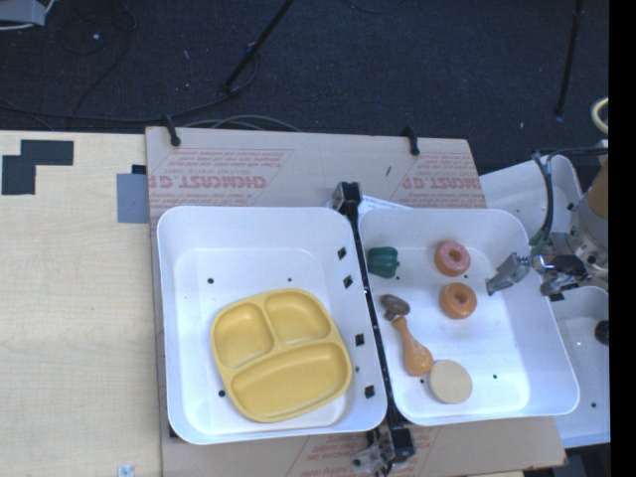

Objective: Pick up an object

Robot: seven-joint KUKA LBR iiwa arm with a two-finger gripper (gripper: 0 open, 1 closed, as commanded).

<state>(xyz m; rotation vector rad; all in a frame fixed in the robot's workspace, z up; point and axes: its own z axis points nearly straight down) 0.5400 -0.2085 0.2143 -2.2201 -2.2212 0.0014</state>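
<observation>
Cardboard (298, 172) under both bins reads "CHEMCAST GP" (upside down); jaws (527, 274) gape, holding nothing.

**What sits around my workspace**

Below me, two shallow white bins stand side by side, touching along their inner rims: the left bin (165, 316) and the right bin (545, 366). A black clamp (347, 196) sits at the far end of the seam where they meet. Both bins rest on a cardboard sheet (248, 172) with red lettering, and two small black clips (172, 133) grip its far edge. The sheet lies at the right end of a pale wooden bench (70, 316). Near the bench's far left corner I see a black stepped mark (35, 162), with a grey square (129, 197) just beside the cardboard's left edge. Beyond the bench's far edge, thin cables (260, 36) trail across dark carpet (417, 58).
</observation>
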